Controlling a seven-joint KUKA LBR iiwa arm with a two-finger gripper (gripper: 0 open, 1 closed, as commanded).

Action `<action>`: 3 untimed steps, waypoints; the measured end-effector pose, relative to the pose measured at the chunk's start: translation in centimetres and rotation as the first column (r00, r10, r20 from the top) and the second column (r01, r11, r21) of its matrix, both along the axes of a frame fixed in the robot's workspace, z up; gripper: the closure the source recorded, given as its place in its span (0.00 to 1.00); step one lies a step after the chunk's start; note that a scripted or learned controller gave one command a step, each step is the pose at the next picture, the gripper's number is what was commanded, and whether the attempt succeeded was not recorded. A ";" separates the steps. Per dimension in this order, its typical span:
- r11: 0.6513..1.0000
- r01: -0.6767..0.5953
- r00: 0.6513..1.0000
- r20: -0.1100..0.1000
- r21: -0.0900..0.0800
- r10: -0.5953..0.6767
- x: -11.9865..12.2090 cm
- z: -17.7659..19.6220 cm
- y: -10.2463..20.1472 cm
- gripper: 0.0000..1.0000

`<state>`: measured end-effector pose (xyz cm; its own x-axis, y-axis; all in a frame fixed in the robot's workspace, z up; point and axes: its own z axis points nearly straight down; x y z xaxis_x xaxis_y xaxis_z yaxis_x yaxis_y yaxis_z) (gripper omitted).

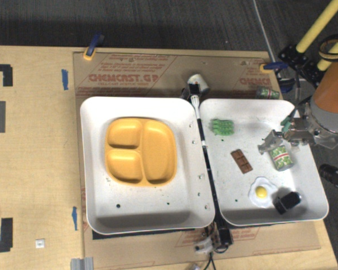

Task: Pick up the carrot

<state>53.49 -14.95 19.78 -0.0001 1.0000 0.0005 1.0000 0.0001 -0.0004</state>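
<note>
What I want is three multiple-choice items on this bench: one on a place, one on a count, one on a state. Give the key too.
1. The yellow plate lies
A. in the left bin
B. on the floor
C. on top of a box

2. The plate's compartments number
A. two
B. three
C. five

3. The fried egg is
A. standing on edge
B. folded in half
C. lying flat, yolk up

Key: 1 A, the plate sits inside the left bin's white walls; 2 B, ridges split it into two small sections and one long one; 3 C, the yellow yolk shows in the middle of the flat white.
</note>
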 end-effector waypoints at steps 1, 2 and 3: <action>0.999 -0.040 0.999 0.000 0.000 0.040 -5.2 -8.0 5.3 0.00; 0.998 0.066 0.998 0.000 0.000 -0.066 -5.5 -1.3 15.6 0.00; 0.998 0.067 0.998 0.003 0.000 -0.067 -5.4 -0.3 15.6 1.00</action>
<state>48.04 0.61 19.43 0.0673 0.9977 0.0001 0.9977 -0.0673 0.0028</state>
